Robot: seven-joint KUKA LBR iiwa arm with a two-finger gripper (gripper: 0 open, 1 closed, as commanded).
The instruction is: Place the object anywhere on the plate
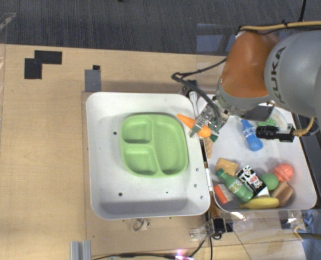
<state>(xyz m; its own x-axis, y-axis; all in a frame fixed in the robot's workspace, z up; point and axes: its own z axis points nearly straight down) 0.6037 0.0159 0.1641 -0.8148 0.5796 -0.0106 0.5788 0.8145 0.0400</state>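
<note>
A green three-compartment plate (152, 144) lies in the left white bin (111, 194). My gripper (203, 124) hangs over the divide between the two bins, just right of the plate's upper right corner. It is shut on an orange carrot (193, 124), whose pointed end sticks out to the left toward the plate's rim. The carrot is off the bin floor and is not touching the plate.
The right bin (304, 191) holds a blue bottle (251, 135), a green bottle (234, 183), a banana (262, 202), a peach-coloured fruit (283, 171), a black-and-white carton (252, 178) and other small toys. Cables trail from the wrist above the plate's corner.
</note>
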